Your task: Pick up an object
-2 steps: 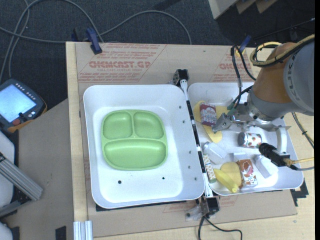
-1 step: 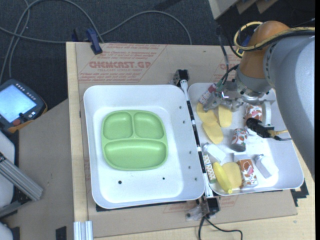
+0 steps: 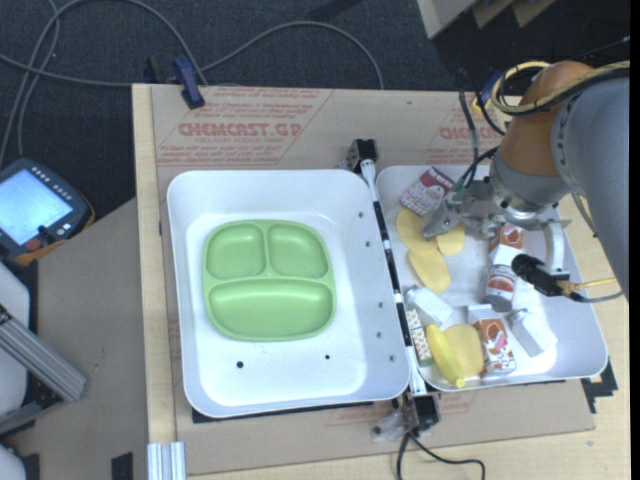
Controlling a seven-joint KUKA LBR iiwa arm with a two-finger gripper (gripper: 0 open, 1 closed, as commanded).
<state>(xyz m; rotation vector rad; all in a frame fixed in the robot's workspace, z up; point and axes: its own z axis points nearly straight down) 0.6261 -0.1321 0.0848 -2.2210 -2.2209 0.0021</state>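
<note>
Arm down in right bin [image 3: 590, 353], upper right of frame. Tool [image 3: 462, 211] low over yellow pieces [image 3: 428, 258] by snack packet [image 3: 424, 190]; can't tell its state. Pile's crowded, so best bet probably: centre on single yellow piece, drop straight, avoid bin wall.

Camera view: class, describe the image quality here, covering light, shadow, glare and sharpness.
Camera view: light is even and soft; the green plate shows a faint sheen, no hard glare; the left bin casts a thin shadow on the board; the arm looks softer than the bins; small items in the right bin are too coarse to read.
</note>
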